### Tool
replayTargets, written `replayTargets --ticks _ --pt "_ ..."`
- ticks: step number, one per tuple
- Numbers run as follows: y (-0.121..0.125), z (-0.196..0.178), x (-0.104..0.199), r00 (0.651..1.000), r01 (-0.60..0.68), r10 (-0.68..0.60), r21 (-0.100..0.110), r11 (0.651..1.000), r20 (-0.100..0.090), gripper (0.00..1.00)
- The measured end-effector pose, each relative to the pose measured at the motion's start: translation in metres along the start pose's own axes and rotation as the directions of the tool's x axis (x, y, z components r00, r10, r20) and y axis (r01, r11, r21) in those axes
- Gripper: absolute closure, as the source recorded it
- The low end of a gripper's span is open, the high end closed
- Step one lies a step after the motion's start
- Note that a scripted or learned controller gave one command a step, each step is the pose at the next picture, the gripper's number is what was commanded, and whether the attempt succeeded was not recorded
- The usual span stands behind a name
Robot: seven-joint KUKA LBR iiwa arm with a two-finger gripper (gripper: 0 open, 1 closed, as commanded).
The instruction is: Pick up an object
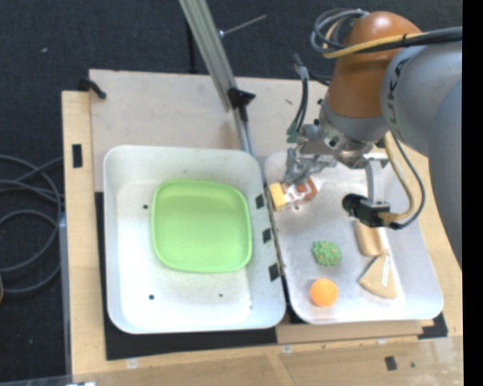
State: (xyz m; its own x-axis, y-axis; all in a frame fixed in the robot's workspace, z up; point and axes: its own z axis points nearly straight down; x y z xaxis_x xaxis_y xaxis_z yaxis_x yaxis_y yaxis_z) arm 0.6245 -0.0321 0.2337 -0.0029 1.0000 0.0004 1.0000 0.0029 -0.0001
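Looks like the pick is basically made: the end effector (pixel 294 185) is clamped on a small yellow-and-orange block (pixel 287 195), by the right bin's (pixel 410 292) inner edge. I'd guess what's left is lifting it clear. Green ball (pixel 326 252) and orange ball (pixel 324 293) sit untouched.

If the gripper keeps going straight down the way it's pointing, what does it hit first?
Probably the small yellow-orange object right under the gripper, by the right bin's left edge; depth is unclear.
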Motion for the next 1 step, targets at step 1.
replayTargets --ticks 1 --pt "-0.0105 -0.0113 0.0491 1.0 0.001 -0.001 -0.002 1.0 -0.001 1.0"
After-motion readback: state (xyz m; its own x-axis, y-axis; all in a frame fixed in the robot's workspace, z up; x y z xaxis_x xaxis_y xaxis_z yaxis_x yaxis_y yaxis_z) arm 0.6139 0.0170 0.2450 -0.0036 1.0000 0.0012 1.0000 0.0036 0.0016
